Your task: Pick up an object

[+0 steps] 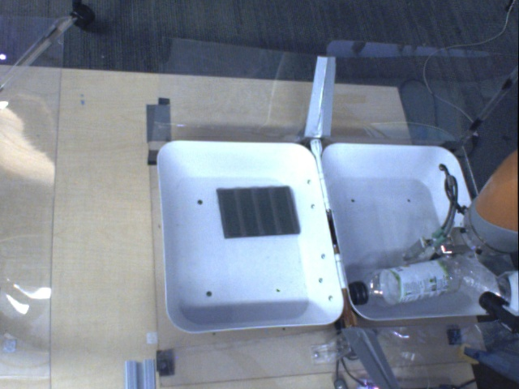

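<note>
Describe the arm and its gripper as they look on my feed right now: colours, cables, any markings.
At the right edge, the arm shows a rounded orange band above a grey wrist section. A thin dark cable loops beside it over the right bin. The gripper below is a cluster of pale, partly see-through parts with thin wires and small green touches. It is too blurred to read any markings.

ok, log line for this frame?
arm: right edge, over right bin | bottle: lying in right bin, cap left | left bin: dark pad
</note>
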You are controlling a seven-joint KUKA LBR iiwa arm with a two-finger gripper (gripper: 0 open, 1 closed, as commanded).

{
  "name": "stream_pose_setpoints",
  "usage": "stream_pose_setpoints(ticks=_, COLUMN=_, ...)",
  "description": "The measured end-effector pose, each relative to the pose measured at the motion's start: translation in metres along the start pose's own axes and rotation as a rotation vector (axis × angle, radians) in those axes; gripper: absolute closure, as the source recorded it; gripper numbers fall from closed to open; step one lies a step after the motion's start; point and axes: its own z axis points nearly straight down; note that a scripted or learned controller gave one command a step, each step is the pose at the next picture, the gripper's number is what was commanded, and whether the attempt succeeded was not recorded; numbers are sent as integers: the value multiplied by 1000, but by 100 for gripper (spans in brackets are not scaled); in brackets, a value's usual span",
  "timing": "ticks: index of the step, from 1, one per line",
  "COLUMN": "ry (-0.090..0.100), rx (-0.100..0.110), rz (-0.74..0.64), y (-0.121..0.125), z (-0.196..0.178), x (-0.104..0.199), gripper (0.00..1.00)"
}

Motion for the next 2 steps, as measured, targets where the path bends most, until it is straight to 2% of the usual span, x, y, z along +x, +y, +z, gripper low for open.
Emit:
stream_pose_setpoints(ticks=1, ry=4, rx=6, rz=195, y=41, z=2, x=0, gripper=0)
stream_pose_setpoints(ticks=2, ry=4, rx=7, rz=98, y=54, z=2, x=2, gripper=0)
